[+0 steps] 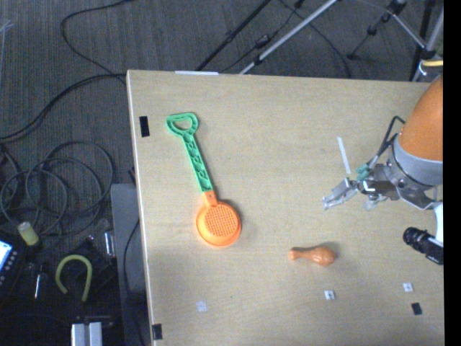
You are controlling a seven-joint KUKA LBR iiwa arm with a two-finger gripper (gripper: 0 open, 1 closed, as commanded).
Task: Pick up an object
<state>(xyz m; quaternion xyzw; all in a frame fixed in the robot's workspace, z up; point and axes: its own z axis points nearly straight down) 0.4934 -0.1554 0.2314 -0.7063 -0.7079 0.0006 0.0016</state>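
Gripper (pixel 337 198) fingers together, holding nothing; bare bench between it, strainer (pixel 204 191), drumstick (pixel 314 255).

1 fixed camera looks down at a slant from well above the tabletop (pixel 288 121), far enough back to take in most of its pale surface. Carpeted floor with cables (pixel 57 171) lies left of the tabletop, and tripod legs (pixel 324 6) lie beyond its far edge.

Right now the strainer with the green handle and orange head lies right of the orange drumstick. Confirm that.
Not right. In the camera view the strainer lies left of the orange drumstick, not right of it. Its handle is green and its head orange, as stated.
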